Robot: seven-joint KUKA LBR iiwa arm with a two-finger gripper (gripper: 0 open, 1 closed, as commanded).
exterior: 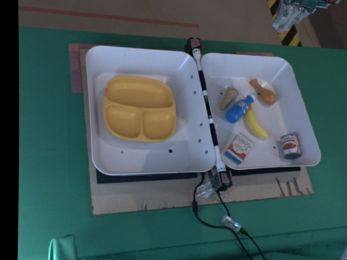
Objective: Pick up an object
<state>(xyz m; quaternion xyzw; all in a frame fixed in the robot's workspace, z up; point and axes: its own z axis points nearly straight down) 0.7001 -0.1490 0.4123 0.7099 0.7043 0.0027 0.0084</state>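
Observation:
The right bin (293, 80) holds several small items. An orange chicken drumstick (264, 92) lies near its back, with a tan cone-shaped piece (229, 97) to its left. A blue bottle (239, 109) lies tilted beside a yellow banana (255, 123). A white, red and blue carton (239, 148) sits at the front, and a small can (290, 145) is in the front right corner. My gripper (284, 18) hangs high at the top right, beyond the bench's far edge and well away from both bins, with nothing visible in it.
The left bin (108, 156) holds a yellow divided plate (140, 108). A black-and-white divider strip (208, 115) runs between the bins. Cables (217, 213) trail over the green cloth in front. Yellow-black hazard tape (279, 7) marks the floor by the gripper.

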